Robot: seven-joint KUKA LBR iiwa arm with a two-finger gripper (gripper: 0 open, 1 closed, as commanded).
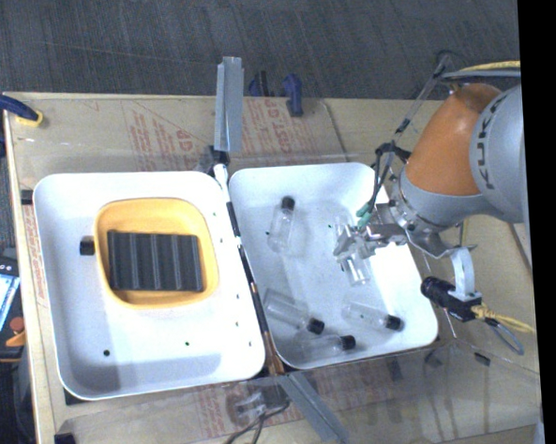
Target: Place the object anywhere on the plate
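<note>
Camera view from above: several clear vials with dark caps scattered in the right bin (388, 177) — one vial (281, 224) near the upper left, another (293, 316) low on the left, two more (373, 316) along the bottom wall, and one vial near the gripper (354, 263) in the middle. Lies directly under or against the gripper (354, 240), perhaps already between the fingers, though clear glass on white makes that hard to settle. Cannot tell how far apart the fingers stand, nor whether anything is gripped. Off to the left, well apart, sits the yellow plate (151, 215) in the left bin (69, 332), carrying a dark ribbed insert (155, 261) but no vial. Judged from that, nothing delivered yet: pick not confirmed, then lift, carry across the divider between the bins, and set-down on the plate all remaining. Farther out, bare cardboard-covered tabletop (112, 123) with clamps around the edges.
</note>
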